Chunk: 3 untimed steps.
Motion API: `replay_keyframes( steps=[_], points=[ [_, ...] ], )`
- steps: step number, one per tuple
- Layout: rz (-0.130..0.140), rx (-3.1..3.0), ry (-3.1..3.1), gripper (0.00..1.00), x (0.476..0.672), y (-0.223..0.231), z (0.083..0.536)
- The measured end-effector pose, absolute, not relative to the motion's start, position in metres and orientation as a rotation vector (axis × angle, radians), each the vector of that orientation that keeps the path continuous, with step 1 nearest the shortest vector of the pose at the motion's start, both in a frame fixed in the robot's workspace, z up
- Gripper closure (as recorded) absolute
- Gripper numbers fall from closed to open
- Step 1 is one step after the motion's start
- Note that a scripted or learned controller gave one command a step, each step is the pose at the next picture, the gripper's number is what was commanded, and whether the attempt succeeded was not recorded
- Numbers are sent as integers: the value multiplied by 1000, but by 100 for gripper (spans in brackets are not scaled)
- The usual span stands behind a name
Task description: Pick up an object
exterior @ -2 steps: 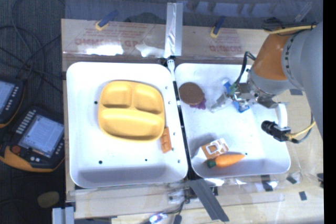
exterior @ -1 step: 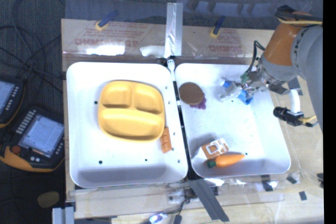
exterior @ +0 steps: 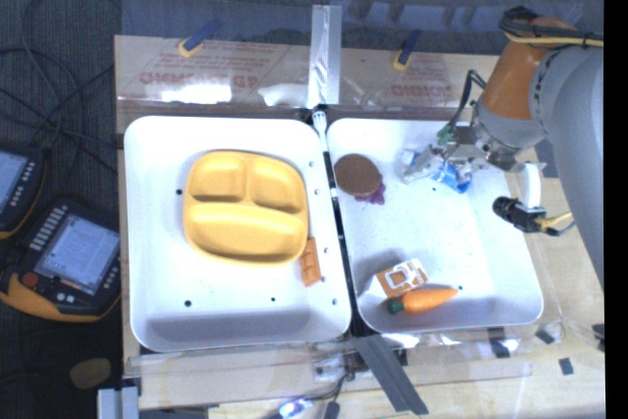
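Gripper (exterior: 432, 160) sits low over the right bin's (exterior: 491, 255) far side; jaw state cannot be told, and a small blue bit shows just beside it. Right bin also has a brown disc (exterior: 357, 174) on a purple piece (exterior: 373, 195) near the divider, plus a carrot (exterior: 426, 300) and an orange-white box (exterior: 401, 279) touching at the near edge; the box's print is unreadable. Left bin (exterior: 157, 289) holds a yellow tray (exterior: 244, 204) and an orange stick (exterior: 310, 262). Reversed red lettering on the back board (exterior: 186, 69) is illegible.

The grey arm (exterior: 574, 113) is seen reaching in from the right, its orange band (exterior: 515, 83) above the wrist. The gripper (exterior: 432, 162) is held low, pointed leftward.
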State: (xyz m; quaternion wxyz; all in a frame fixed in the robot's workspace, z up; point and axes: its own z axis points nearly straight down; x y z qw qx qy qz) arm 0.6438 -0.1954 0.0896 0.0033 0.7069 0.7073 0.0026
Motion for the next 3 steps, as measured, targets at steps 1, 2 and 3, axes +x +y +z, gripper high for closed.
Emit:
replay_keyframes(
  steps=[1, 2, 3],
  points=[
    [0, 2214, 2219, 100, 643, -196, 99],
    [2, 2137, 2285, 100, 612, -189, 91],
    [-3, 2326, 2113, 100, 601, -141, 189]
  ],
)
